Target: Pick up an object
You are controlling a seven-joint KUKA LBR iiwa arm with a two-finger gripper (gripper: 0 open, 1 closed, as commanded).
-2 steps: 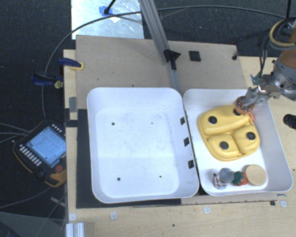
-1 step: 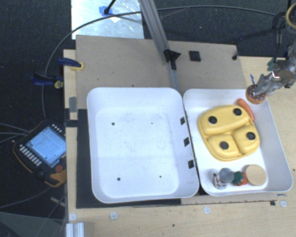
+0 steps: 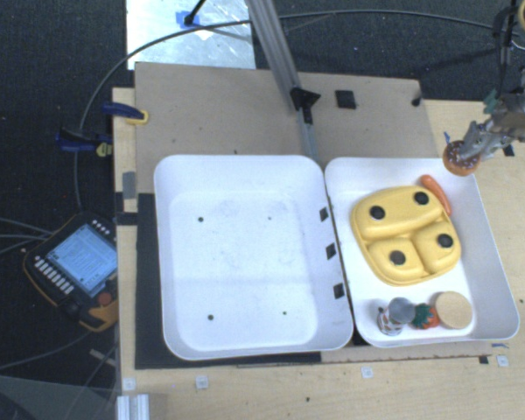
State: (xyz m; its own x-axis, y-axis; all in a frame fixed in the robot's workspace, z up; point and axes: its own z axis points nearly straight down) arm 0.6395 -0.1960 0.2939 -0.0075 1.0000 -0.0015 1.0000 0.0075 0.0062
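Observation:
My gripper (image 3: 465, 150) hangs over the far right corner of the right bin (image 3: 490, 234), reaching in from the right. It is shut on a small round orange-brown object (image 3: 460, 160), which hangs at its tip just above the bin's back rim. In the right bin lies a large yellow lumpy toy (image 3: 407, 234) with black dots. An orange carrot-like piece (image 3: 437, 191) rests against its far side. Near the bin's front wall sit a small grey and white item (image 3: 394, 314), a red and green item (image 3: 425, 317) and a tan disc (image 3: 453, 310).
The left bin (image 3: 241, 252) stands beside the right one, and they touch along the middle. A metal pole (image 3: 276, 42) slants down to the bench behind the bins. A handheld pendant (image 3: 74, 265) and cables lie on the floor at left.

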